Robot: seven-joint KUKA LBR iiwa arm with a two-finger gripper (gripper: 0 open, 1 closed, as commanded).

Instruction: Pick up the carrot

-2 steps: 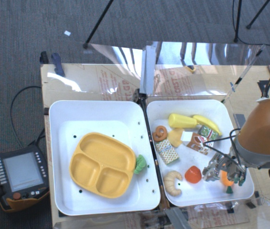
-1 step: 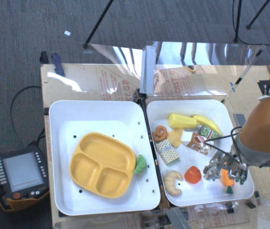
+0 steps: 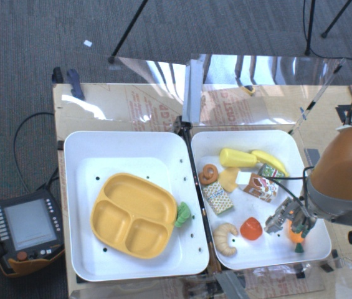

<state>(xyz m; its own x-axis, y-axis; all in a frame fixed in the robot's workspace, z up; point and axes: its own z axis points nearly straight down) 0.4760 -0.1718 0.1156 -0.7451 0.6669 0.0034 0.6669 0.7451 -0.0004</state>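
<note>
Gripper (image 3: 290,220) sits at 5 o'clock in right bin (image 3: 250,139), over the carrot (image 3: 298,234); can't tell jaw state.

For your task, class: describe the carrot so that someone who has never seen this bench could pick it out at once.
Start at the right-hand white bin and go to its near right corner, where the pincer sits. The carrot lies there: small, orange, with a green stalk end. The red tomato beside it is rounder and has no green.
</note>
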